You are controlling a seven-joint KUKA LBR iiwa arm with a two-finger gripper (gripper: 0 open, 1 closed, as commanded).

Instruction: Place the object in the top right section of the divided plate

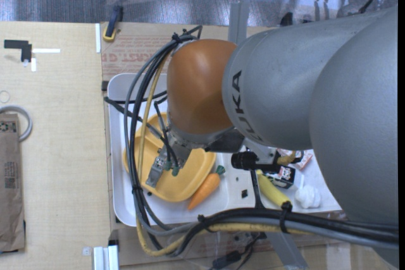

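Note:
A yellow divided plate (185,179) lies in the white bin (120,199), mostly covered by the arm's orange band and wrist. A toy carrot (204,190) lies against the plate's lower right rim, its green tip pointing up and right. The wrist hangs over the plate's middle, and the gripper itself is hidden beneath it. The plate's sections are hidden by the arm.
A yellow banana (274,191) lies right of the carrot, next to a white crumpled object (308,197) and a small dark packet (285,175). Black and yellow cables (142,136) loop over the bin's left side. Cardboard (136,47) lies behind the bin.

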